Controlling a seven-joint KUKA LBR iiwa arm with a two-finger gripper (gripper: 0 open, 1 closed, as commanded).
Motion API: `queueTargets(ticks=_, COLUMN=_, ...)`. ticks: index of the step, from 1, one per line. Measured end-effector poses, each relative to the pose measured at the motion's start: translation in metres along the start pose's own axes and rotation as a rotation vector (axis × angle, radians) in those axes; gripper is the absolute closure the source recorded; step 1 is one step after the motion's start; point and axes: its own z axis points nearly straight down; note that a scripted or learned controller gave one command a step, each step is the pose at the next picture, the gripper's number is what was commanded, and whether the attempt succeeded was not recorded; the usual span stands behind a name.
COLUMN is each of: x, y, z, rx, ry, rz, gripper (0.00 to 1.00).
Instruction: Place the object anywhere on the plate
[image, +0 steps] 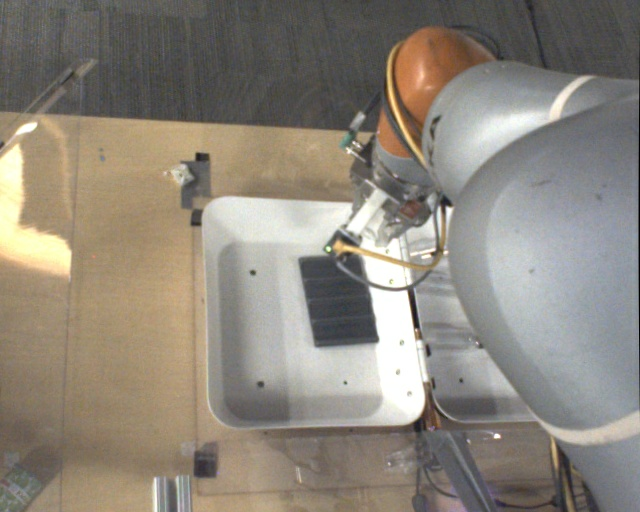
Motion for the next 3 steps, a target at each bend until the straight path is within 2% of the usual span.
queueTargets(ticks=1, x=0.033, y=-0.015, z=0.012, rx=0.000, ry=0.002, rz=-0.638, gripper=1.00)
queueTargets(ticks=2, x=0.093, y=-0.062, z=0.098, rx=0.014, ry=-0.001, rz=-0.714, gripper=1.00)
queueTargets(ticks=3, x=0.112, y=-0.072, z=0.013, rx=-0.004, ry=0.003, rz=-1.160, gripper=1.00)
